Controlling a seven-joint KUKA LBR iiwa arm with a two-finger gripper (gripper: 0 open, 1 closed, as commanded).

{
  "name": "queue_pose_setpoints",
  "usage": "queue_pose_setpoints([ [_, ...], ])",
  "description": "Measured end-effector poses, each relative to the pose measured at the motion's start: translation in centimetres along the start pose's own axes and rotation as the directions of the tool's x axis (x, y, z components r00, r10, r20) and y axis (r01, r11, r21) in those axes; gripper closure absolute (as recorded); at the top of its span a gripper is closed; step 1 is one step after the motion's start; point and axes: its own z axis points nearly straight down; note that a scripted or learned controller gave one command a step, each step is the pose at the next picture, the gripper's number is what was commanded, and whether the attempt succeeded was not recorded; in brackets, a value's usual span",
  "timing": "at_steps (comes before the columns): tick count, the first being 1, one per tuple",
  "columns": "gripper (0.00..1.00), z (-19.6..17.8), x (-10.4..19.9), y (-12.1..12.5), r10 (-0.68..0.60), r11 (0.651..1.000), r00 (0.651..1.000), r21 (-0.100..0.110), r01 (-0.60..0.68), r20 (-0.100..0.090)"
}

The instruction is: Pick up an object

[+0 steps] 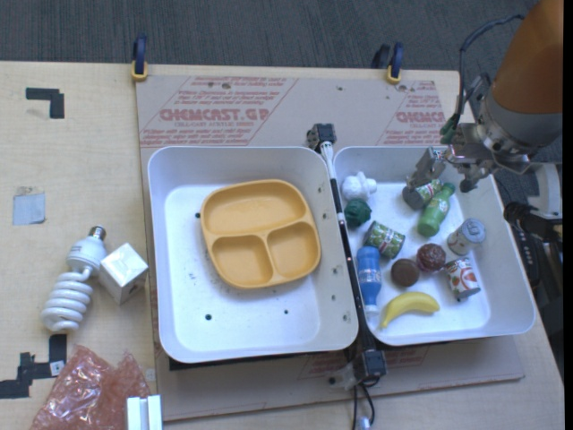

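Note:
The right bin [510, 316] holds several small objects: a green bottle [436, 213], a white toy [358, 184], a dark green lump [357, 211], a green-labelled can [385, 238], a blue bottle [368, 274], a brown ball [405, 272], a dark red ball [431, 256], a banana [410, 306], a red-and-white can [462, 279] and a grey can [466, 235]. My gripper [426, 183] hangs low over the far part of this bin, right at the top of the green bottle. Whether it has anything in its grasp is hidden.
The left bin [170, 321] carries a yellow divided plate [260, 233]. Left of the bins, on the bench, lie a spiral light bulb [72, 285], a white cube [124, 269] and a pink crinkled bag [89, 392]. Blue clamps [140, 56] sit at the back edge.

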Motion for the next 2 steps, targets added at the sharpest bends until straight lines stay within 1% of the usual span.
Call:
queue_pose_setpoints([
  [1,0.0,12.8,-0.5,3.8,0.002,1.0,1.0,0.001,-0.002,0.0],
  [2,0.0,17.4,0.3,-1.5,0.002,1.0,1.0,0.0,-0.002,-0.001],
])
